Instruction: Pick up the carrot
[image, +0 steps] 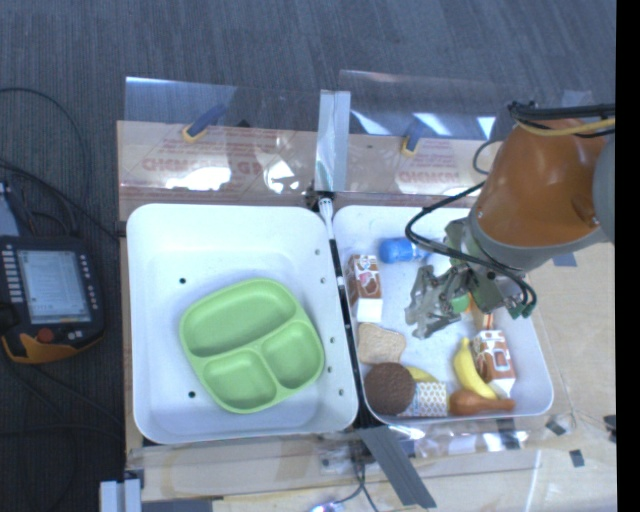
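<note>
A divided plate (252, 343) lies in the left bin (160, 240); in the right bin (540, 385), a banana (466, 369) lies near, a bottle cap (397, 250) far.

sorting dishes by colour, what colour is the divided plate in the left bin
Light green; the divided plate shows clearly in the camera view.

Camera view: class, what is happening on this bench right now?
The grey arm's gripper hangs over the middle of the right bin, among toy food. The carrot lies by the near wall, next to a banana, away from the gripper. In the left bin sits a green divided plate.
</note>
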